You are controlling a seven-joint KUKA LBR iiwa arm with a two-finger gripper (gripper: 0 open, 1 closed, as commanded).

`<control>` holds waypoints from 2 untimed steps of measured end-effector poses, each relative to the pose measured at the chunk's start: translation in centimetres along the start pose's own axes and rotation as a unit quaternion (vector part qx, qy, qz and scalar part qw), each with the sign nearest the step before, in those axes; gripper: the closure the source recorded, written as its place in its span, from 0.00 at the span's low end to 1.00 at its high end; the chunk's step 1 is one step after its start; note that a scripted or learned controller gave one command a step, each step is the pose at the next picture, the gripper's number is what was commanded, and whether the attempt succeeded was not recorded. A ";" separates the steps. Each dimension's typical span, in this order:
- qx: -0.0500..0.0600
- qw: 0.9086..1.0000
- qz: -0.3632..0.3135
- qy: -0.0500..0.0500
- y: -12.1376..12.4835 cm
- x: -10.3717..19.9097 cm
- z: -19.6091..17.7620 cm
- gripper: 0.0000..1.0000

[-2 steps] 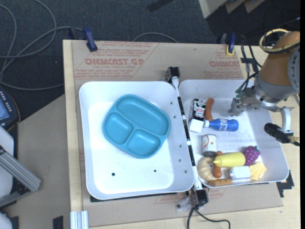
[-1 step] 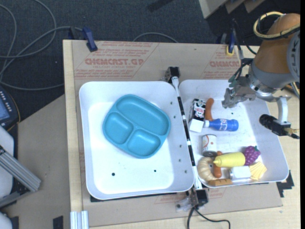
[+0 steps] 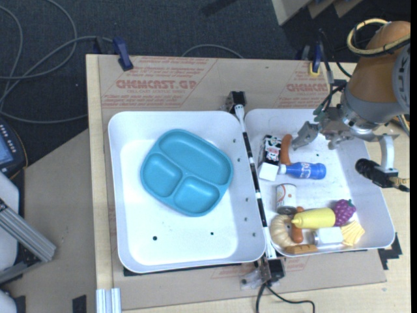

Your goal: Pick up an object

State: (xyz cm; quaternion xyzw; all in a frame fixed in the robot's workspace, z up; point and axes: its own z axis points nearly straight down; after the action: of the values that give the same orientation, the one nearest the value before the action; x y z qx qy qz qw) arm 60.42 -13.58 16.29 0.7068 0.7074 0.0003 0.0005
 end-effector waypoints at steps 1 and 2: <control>-0.006 1.000 0.000 -0.002 -1.6 1.1 5.7 0.00; -0.001 1.000 0.001 0.002 5.7 -7.5 7.7 0.00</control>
State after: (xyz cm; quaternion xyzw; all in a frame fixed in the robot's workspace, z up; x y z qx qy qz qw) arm 66.13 -21.05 8.63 0.7079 0.7063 0.0021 -0.0005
